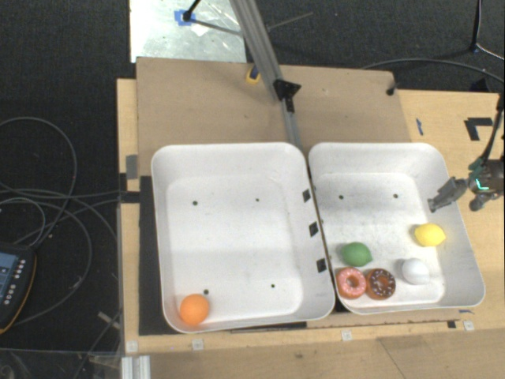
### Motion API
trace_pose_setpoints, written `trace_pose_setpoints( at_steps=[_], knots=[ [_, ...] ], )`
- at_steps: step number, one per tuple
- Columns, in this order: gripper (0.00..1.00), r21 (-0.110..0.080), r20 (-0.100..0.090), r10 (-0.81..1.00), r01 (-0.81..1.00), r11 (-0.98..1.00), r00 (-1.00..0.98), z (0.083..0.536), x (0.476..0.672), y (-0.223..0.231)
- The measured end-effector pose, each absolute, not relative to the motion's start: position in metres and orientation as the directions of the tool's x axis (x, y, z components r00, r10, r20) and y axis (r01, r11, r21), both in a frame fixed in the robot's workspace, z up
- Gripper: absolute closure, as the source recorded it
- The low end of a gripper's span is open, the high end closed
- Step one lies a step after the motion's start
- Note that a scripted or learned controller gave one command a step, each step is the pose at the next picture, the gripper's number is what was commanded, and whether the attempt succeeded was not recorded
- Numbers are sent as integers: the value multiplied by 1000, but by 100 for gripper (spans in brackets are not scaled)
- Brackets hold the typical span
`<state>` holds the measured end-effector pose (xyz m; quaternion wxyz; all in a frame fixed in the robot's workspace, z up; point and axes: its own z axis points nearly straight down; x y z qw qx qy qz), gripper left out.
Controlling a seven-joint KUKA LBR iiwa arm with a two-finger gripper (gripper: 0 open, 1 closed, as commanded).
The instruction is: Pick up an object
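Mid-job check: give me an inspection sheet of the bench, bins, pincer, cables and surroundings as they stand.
Surface: brown bench bearing the left bin and right bin, side by side.
Job's things: left bin holds an orange ball; right bin holds a yellow lemon, green ball, pink donut, brown donut and white ball.
Clutter: nothing seen.
Grippers: pincer over the right bin's right rim, above the lemon, nothing between its fingers.
Cables: black cables on the floor at left.
Surroundings: dark carpet; grey pole slanting over the bench.
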<state>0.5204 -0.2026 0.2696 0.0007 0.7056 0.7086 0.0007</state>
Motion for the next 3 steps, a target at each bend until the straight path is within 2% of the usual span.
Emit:
trace_pose_setpoints(
  at_steps=[3],
  knots=[
    [0, -2, 1, 1000, 1000, 1, -1, 122, 519, -205]
  ],
)
